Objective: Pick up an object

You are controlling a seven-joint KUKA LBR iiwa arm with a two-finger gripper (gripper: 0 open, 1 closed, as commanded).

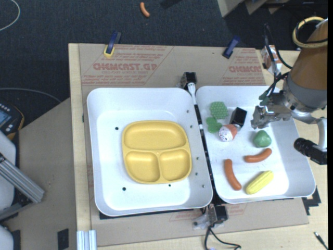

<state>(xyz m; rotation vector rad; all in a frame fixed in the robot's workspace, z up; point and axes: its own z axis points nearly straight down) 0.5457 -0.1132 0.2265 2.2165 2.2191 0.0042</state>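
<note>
— Where is your pincer (261,120) hanging?
— Over the right bin (296,189), just above a small green toy vegetable (262,138). Its opening I cannot tell. I am judging the toy light, smooth, slippery; gripping its rounded middle.

A robotics lab: a brown board (156,61) clamped by blue clips (111,43) carries two white bins (99,119), with loose cables (218,238), aluminium framing (21,181) and dark carpet (62,14) around.
</note>
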